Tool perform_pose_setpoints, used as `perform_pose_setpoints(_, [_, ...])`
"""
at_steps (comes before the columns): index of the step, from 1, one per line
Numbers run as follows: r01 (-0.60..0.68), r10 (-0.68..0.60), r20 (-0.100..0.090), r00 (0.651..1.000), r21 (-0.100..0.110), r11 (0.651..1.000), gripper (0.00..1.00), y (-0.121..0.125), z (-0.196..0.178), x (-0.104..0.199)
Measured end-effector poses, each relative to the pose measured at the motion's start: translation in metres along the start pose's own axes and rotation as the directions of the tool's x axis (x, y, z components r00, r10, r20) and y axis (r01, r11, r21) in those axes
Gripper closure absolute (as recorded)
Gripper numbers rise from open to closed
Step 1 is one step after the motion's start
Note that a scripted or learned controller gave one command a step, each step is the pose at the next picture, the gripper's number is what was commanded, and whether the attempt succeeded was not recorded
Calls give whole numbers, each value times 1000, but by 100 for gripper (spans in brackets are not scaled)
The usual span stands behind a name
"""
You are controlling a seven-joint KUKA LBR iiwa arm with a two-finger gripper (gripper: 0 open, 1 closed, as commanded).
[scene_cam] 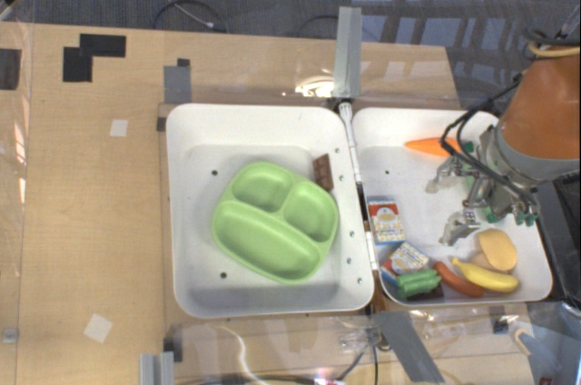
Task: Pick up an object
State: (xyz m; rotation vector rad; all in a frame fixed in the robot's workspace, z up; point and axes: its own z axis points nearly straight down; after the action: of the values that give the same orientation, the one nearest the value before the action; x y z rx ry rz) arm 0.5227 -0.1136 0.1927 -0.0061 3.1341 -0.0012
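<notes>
The right bin [390, 129] holds several toy foods. An orange carrot [427, 146] lies at its back. A small printed carton [385, 222] sits near the divider, with a second packet [408, 258] in front of it. Along the front edge lie a green piece [418, 284], a red piece [458, 280] and a yellow banana [487, 276], with a tan potato-like piece [497, 249] just behind. My gripper [443, 209] hangs over the bin's middle, left of the tan piece. It is open, with bare bin floor between its fingers [454, 231].
The left bin [195, 283] holds a green divided plate [275, 220], and a brown bar [322, 172] leans by the divider. My arm's orange band [545, 106] covers the right bin's far right side. Metal brackets stand behind and in front of the bins.
</notes>
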Motion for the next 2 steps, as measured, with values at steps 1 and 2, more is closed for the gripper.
perform_pose_setpoints(1, [201, -201, 9, 980, 4, 980, 0, -23, 93, 15])
perform_pose_setpoints(2, [299, -299, 9, 954, 4, 954, 0, 20, 102, -39])
